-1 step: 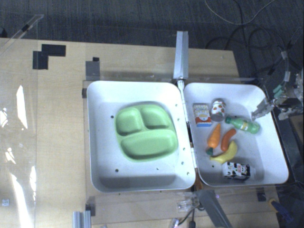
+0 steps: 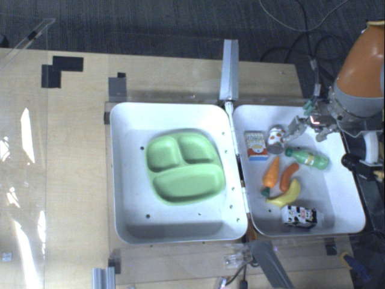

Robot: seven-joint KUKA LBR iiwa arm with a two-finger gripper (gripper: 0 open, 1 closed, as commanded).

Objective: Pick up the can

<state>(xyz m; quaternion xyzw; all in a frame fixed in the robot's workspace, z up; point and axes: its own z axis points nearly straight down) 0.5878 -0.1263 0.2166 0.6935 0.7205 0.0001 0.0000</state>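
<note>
The can point(image 2: 275, 136) is small and silvery with a red and white end. It lies in the upper middle of the right bin point(image 2: 355, 221). My gripper point(image 2: 293, 129) reaches in from the right and its tip is right beside the can's right side, touching or nearly so. The grey wrist and orange band sit over the bin's top right corner. From this slant I cannot make out whether the can is held.
Around the can in the right bin lie a small carton point(image 2: 257, 146), a green bottle point(image 2: 308, 158), a carrot point(image 2: 272, 173), a red-orange vegetable point(image 2: 289, 173), a banana point(image 2: 286, 195) and a black and white box point(image 2: 299, 216). The left bin point(image 2: 129, 221) holds a green divided plate point(image 2: 183, 165).
</note>
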